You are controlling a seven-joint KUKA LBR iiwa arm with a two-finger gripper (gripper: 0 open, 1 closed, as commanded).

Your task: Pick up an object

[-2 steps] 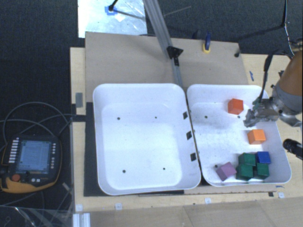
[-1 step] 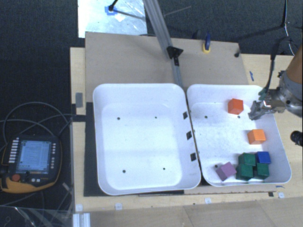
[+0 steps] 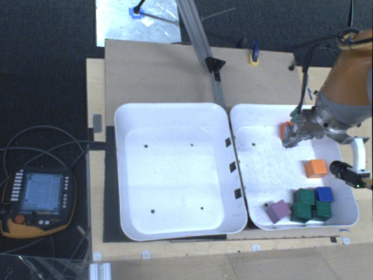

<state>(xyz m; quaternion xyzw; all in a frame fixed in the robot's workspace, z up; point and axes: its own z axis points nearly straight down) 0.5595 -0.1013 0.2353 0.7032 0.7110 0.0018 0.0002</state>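
A small orange-red object (image 3: 284, 130) is seen at the gripper (image 3: 291, 137), in the upper part of the right bin (image 3: 254, 121). The object lies against the gripper's left side; whether it sits between the fingers cannot be told, and the gripper's state, released or clenched, cannot be told either.

The gripper is carried at the end of the grey arm (image 3: 338, 114), which enters from the right edge; the orange band (image 3: 349, 69) is visible above the wrist.

Further down the right bin, an orange block (image 3: 316, 168) is noted, apart from the others. In the bin's lower right corner a cluster is recorded: a blue block (image 3: 324, 194) beside green blocks (image 3: 303, 205), touching one another. A purple block (image 3: 278, 210) lies just left of this cluster, near the bin's front wall.

The left bin (image 3: 125, 156) is set directly against the right bin, the two rims touching along the middle.

Beyond the bench (image 3: 157, 69), a handheld control pendant (image 3: 38, 200) with a lit screen is observed on the dark floor at the left, with cables looped around it. A metal pole (image 3: 195, 25) runs diagonally from the top down to the bins' rear junction.
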